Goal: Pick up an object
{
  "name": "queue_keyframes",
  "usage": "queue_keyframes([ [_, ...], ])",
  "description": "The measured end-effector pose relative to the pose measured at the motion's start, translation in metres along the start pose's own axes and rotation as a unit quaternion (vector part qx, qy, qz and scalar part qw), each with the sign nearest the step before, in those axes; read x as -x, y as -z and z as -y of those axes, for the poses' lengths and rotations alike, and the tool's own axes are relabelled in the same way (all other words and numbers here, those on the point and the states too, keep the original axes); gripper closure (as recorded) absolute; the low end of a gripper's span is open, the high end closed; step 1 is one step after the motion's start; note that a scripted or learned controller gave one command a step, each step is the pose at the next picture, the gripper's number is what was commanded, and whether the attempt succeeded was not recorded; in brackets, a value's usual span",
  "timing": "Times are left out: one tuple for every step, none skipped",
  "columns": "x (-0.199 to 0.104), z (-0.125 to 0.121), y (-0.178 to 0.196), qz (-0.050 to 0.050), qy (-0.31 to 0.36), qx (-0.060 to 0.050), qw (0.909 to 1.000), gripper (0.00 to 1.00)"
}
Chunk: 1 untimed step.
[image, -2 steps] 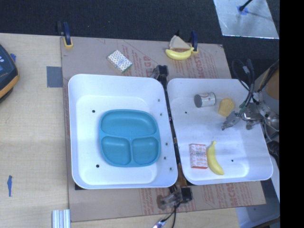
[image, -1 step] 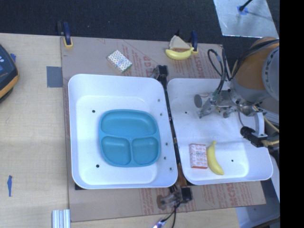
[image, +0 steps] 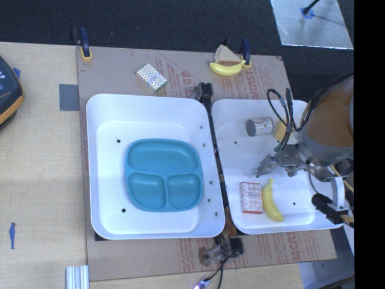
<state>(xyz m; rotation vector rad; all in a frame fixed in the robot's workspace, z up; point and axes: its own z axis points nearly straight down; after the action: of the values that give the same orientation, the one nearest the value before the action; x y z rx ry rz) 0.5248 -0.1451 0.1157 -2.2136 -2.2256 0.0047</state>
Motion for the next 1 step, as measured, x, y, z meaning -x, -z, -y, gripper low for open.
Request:
queue_keyframes([
  [-0.0446, -0.1129, -0.0171, 0.000, -0.001, -0.001, 1.0000, 0.00],
])
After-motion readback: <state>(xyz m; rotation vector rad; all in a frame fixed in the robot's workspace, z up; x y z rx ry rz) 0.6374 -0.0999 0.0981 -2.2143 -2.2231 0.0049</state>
